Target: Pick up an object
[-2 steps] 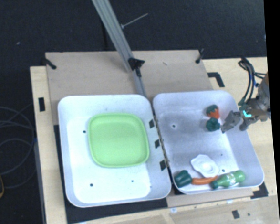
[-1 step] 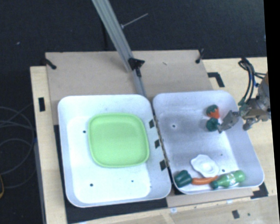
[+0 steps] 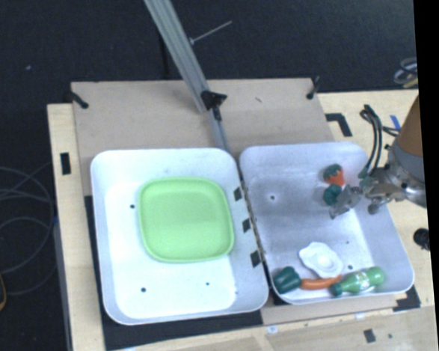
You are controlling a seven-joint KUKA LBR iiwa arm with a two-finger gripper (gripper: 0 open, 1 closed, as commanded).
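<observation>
Green plastic bottle [image 3: 359, 280] lies at the near rim, below the claw [image 3: 341, 204].
The claw looks a little open, holding nothing; a small orange-and-green toy [image 3: 332, 184] sits just above it.

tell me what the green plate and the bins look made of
Green plate: probably plastic, an even pale green with a soft matte look and rounded moulded corners. Bins: probably plastic too, white and smooth with a faint sheen, though coated metal can't be excluded.
</observation>
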